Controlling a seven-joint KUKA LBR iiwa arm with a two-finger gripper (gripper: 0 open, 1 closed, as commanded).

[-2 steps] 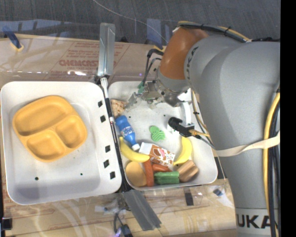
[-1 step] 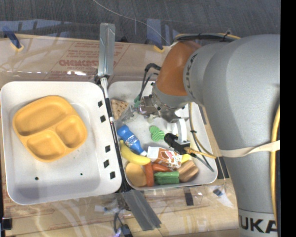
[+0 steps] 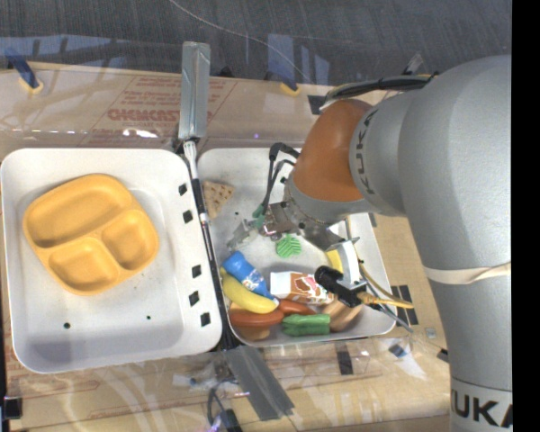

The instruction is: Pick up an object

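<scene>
Grey arm (image 3: 450,196) hides much of the right bin (image 3: 218,165). Gripper (image 3: 272,228): low in that bin; finger state cannot be told. Banana (image 3: 248,296): long axis upper-left to lower-right, front pile. Green ridged piece (image 3: 289,247), possibly toy food, beside gripper.

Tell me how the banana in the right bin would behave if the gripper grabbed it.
The banana looks smooth and curved, so it may slip or twist between two fingers. It seems a light toy. Wedged among the blue bottle and other items, it would probably nudge them when lifted.
</scene>
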